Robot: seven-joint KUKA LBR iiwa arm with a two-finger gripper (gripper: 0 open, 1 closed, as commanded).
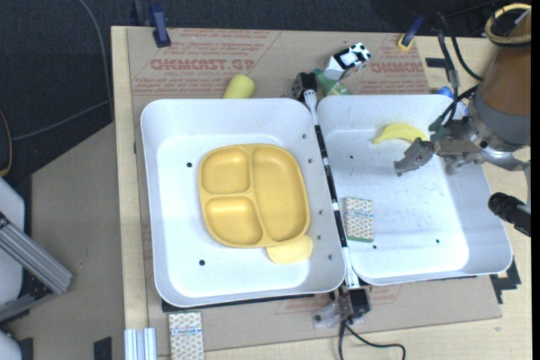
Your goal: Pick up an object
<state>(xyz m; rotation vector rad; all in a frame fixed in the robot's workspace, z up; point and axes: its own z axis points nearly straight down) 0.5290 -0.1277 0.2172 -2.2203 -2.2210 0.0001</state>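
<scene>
In the right bin (472, 249) a yellow banana-shaped piece (401, 133) lies near the far wall, and a small patterned packet (359, 220) rests against the left wall. My gripper (434, 160) hangs over this bin, just right of and slightly nearer than the banana piece. It is open, its fingers spread apart with nothing between them. One dark fingertip (412, 160) points toward the banana piece without touching it. The left bin (169, 181) holds a yellow divided plate (253, 194) with a pale yellow piece (291, 251) tucked at its near edge.
Behind the bins on the cardboard board lie a yellow lump (240, 86) and a black-and-white toy (349, 59). Blue clamps (158, 24) hold the board's far edge. Another patterned packet (186, 333) sits in front of the left bin. A cable hangs near the arm.
</scene>
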